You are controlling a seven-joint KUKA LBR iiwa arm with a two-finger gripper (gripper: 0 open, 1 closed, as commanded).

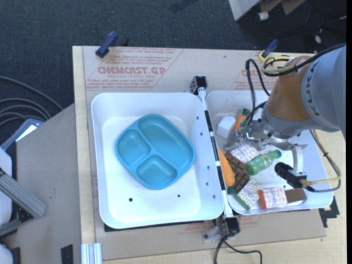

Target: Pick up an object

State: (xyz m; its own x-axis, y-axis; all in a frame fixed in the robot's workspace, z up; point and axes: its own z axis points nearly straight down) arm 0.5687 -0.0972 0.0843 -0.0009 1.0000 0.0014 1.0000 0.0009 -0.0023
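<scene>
You cannot tell how the fingers stand: the gripper (263, 139) hangs low in the right bin (324, 202) with the wrist covering them. Just at its 6 o'clock lies a green bottle (263, 161), on top of the heap and probably the easiest pick. Packets (273, 197) lie at 6 o'clock, an orange piece (225, 169) at 8. At 9 o'clock the left bin (104, 109) holds a blue tray (155, 150), well apart.
</scene>
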